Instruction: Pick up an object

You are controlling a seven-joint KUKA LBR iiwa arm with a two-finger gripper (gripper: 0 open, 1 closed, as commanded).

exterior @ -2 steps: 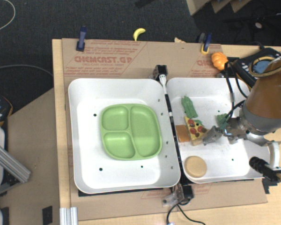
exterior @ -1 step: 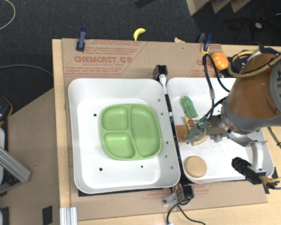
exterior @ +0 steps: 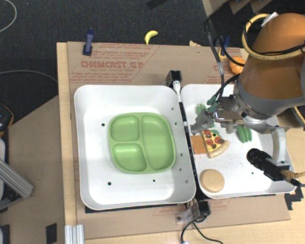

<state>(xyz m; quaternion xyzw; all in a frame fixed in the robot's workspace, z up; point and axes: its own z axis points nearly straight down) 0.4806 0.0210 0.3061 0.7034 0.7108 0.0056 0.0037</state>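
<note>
The hand (exterior: 202, 120) hangs low over the right bin (exterior: 229, 187), just above a toy pizza slice (exterior: 212, 142); whether its grip is wide or narrow cannot be told, and nothing appears lifted yet.

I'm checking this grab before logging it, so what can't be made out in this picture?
- Tool, camera view: blurred and partly under the arm, so its grip state is unclear.
- Green item, camera view: partly hidden under the arm, so its identity is unclear.
- Right bin, camera view: the arm covers its far right part.
</note>
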